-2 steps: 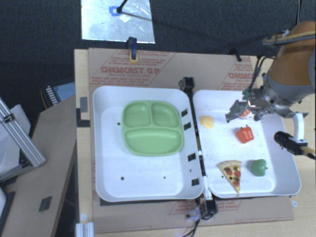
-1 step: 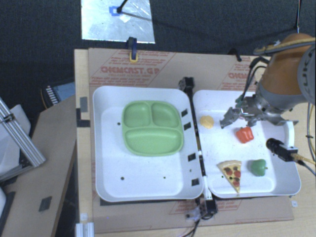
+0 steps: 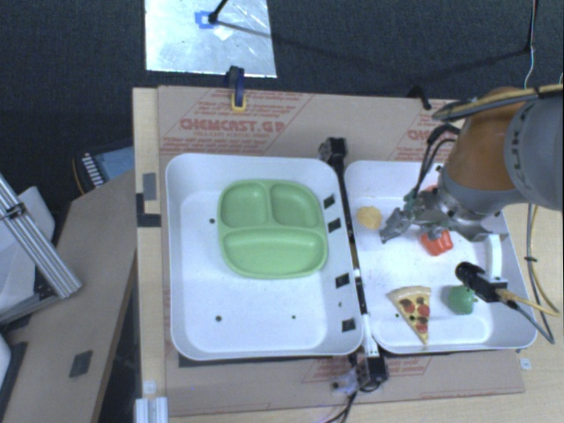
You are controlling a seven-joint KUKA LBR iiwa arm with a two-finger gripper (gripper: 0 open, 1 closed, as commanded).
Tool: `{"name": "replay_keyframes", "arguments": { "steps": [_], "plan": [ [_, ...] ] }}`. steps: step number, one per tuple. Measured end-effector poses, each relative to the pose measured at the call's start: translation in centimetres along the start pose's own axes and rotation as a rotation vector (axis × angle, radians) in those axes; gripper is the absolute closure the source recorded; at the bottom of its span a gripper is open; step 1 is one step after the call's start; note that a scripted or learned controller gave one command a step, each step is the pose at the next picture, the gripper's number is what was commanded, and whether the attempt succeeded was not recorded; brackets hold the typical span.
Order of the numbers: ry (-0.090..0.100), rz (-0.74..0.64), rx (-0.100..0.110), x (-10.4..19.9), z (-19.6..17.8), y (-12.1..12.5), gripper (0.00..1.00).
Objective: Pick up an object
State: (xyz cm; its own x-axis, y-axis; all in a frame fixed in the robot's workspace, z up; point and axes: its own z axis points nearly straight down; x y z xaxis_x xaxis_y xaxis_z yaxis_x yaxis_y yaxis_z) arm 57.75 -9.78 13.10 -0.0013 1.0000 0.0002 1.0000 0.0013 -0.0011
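Cardboard sheet (image 3: pixel 256 122): covers the bench top, printed with red lettering, under both bins.
Left bin (image 3: pixel 189 263): white and shallow, holding the green plate alone.
Right bin (image 3: pixel 388 271): white, butted against the left bin along a black-clipped seam; all the small pieces lie in here.
Arm (image 3: pixel 493 152): grey with its orange band, reaching in from the right and bent down over the right bin's far half.
Green plate (image 3: pixel 269 229): three compartments, lying flat in the far middle of the left bin.
Gripper (image 3: pixel 395 226): low over the right bin's floor, pointing toward the seam (spread or closed, I cannot tell from here); nothing visibly held.
Pizza slice (image 3: pixel 414 309): toy, flat near the right bin's front edge, tip pointing forward, well apart from the gripper.
Red piece (image 3: pixel 437 241): just beside the gripper, on its right, close under the wrist.
Green piece (image 3: pixel 459 300): near the front right, just beside the pizza slice.
Yellow lump (image 3: pixel 368 216): small and round, near the seam, just left of the gripper, whether touching is unclear.
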Motion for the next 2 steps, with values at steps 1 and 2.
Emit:
{"name": "replay_keyframes", "arguments": {
  "steps": [1,2],
  "plan": [
    [-0.001,0.000,-0.002,0.0,-1.3,0.0,1.00],
    [-0.001,-0.003,-0.005,0.7,-5.8,0.2,1.00]
  ]
}}
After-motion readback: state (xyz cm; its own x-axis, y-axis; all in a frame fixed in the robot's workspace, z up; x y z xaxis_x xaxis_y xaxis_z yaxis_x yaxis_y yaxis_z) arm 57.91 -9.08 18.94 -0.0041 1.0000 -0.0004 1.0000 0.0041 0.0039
